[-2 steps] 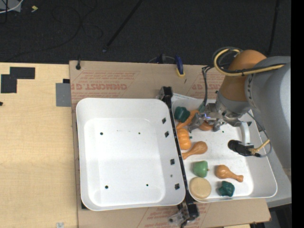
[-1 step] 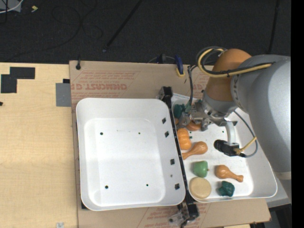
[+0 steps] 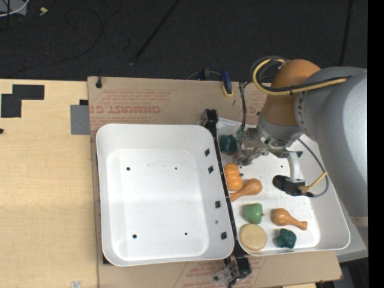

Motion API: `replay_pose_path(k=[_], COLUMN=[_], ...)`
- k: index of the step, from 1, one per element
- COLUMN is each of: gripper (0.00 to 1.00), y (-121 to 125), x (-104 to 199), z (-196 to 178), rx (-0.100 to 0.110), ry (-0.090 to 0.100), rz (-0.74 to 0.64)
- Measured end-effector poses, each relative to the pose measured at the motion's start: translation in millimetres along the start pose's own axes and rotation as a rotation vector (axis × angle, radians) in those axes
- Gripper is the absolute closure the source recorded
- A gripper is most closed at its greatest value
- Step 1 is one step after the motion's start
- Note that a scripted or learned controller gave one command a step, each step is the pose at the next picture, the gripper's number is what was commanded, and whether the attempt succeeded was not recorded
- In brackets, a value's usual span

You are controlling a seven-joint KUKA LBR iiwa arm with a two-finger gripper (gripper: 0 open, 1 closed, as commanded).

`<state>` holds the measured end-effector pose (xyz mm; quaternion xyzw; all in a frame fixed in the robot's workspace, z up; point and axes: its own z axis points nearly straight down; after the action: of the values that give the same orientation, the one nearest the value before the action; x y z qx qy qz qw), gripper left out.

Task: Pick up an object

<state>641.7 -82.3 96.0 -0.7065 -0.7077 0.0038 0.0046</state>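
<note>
view: single fixed camera | position: above the worktop [image 3: 42, 179], moderately far | facing: down at a slant | coverage: both white bins, left bin [image 3: 159, 194] central, right bin [image 3: 327, 221] at lower right | arm [image 3: 336, 119] enters from right | dark floor along top

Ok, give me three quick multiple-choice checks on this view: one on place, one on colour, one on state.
1. Where do the small objects lie?
A. left white bin
B. right white bin
C. bare bench

2. What colour is the round flat disc at the near edge?
A. cream
B. red
C. black

3. How does the left white bin sit beside the right one?
A. stacked on it
B. side by side
C. overturned

B: the green rounded block and orange gourd-shaped toy lie in the right white bin, under the pincer.
A: the disc is cream.
B: the left white bin is upright alongside.
</note>
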Motion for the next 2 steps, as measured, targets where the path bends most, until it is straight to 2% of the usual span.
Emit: replay_pose_path(k=[1,2], gripper=[0.00,0.00], y=[0.0,1.6], x=[0.0,-1.4], z=[0.3,9.0], rx=[0.000,-0.007], ry=[-0.001,-0.002], rz=[-0.001,0.001])
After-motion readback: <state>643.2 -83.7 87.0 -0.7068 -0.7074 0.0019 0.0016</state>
